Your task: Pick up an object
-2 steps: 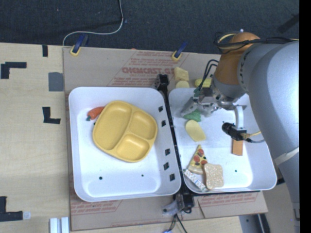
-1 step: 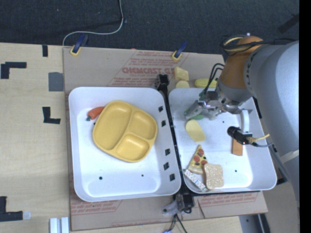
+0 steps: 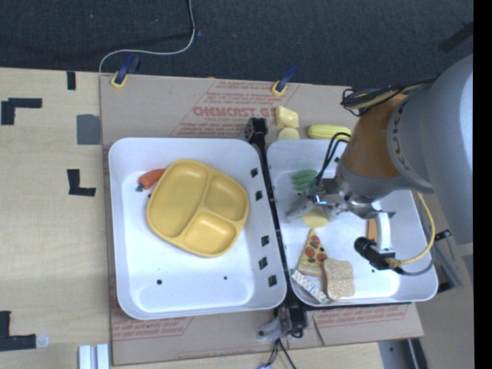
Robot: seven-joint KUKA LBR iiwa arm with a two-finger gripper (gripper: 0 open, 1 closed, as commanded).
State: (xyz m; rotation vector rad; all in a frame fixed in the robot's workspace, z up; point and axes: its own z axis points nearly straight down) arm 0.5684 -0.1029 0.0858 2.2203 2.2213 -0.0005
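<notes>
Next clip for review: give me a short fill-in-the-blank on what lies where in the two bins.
1. The yellow divided plate lies in the ____ bin.
2. The orange carrot pokes out from under the plate's upper-____ edge.
3. The pizza slice lies in the ____ bin, beside the toast.
4. The gripper hangs over the ____ bin.

Missing words: left; left; right; right

Dark blue-grey carpet floor (image 3: 307, 14) along the top, pale wooden bench (image 3: 46, 229) with black tape marks, brown cardboard sheet (image 3: 215, 106) beneath.

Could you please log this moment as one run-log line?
gripper low in right bin | over yellow piece | nothing seen held | plate in left bin
</notes>
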